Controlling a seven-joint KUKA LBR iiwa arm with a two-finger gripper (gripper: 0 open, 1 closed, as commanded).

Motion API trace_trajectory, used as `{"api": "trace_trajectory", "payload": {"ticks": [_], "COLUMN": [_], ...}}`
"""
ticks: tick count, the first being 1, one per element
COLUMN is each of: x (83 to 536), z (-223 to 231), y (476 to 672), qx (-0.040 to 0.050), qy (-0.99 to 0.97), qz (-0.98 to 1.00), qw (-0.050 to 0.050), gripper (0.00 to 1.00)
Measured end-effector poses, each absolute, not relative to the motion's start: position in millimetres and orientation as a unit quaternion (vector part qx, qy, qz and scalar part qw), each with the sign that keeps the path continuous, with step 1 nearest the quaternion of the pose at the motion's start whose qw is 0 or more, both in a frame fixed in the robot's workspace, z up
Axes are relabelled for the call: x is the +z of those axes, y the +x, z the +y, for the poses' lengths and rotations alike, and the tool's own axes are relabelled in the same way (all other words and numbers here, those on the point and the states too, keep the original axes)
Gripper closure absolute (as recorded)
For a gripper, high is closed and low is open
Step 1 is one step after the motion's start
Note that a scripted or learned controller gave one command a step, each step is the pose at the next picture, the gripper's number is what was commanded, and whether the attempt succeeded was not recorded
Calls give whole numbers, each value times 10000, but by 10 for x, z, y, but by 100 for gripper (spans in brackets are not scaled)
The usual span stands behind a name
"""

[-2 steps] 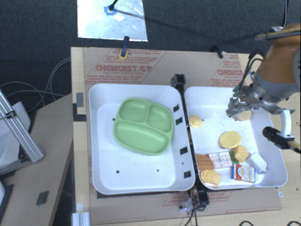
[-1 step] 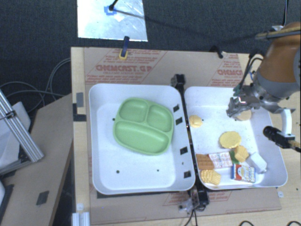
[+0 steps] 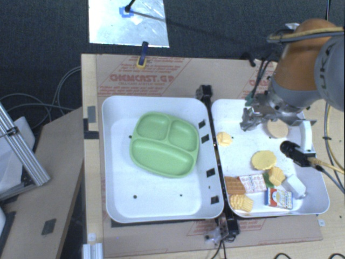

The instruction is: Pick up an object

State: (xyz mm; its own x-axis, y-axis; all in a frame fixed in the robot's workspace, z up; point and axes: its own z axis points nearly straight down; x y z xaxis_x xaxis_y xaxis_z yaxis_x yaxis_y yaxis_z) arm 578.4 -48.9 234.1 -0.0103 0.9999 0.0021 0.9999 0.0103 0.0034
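Observation:
The right white bin (image 3: 237,150) holds several toy food items: a small yellow piece (image 3: 223,140) near its left wall, a round yellow disc (image 3: 263,159), a pale round cookie (image 3: 278,129), a waffle piece (image 3: 241,202), a cracker (image 3: 235,185), a small white packet (image 3: 252,183) and a carton with red and blue print (image 3: 278,198). My gripper (image 3: 249,122) hangs over the upper part of this bin, right of and above the small yellow piece and left of the pale cookie. Nothing shows between its fingers.
The left white bin (image 3: 116,193) holds a green divided plate (image 3: 164,144). A black divider (image 3: 211,144) runs between the bins. The arm's grey and orange body (image 3: 302,63) looms over the right bin's far corner. Cables (image 3: 323,166) trail along the right edge.

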Motion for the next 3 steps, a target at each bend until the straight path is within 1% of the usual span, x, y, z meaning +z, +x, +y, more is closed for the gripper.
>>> {"api": "trace_trajectory", "payload": {"ticks": [1, 2, 3], "x": [2215, 2185, 2145], "z": [64, 448, 422], "y": [5863, 5869, 5748], "qx": [12, 10, -3], "qy": [7035, 7045, 7070], "qz": [7107, 7097, 7072], "qw": [-5, 4, -1], "gripper": [100, 100, 100]}}
